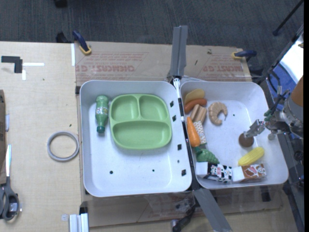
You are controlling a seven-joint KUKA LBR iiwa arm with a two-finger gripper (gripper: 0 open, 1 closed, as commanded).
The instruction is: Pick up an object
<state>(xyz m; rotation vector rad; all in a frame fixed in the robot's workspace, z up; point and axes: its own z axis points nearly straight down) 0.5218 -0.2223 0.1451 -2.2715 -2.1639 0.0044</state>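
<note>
Hand: your hand (pixel 254 128) hangs just above the small brown round piece (pixel 246 140); grip state, you cannot tell.
Bin: right white bin (pixel 227 180).

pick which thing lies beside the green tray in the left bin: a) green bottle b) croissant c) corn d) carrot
a: the green bottle lies just left of the green tray in the left bin; the other three sit in the right bin.

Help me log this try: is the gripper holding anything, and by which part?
Nothing is held. The gripper hangs just above a small brown object in the right bin, nothing between its fingers.
</note>
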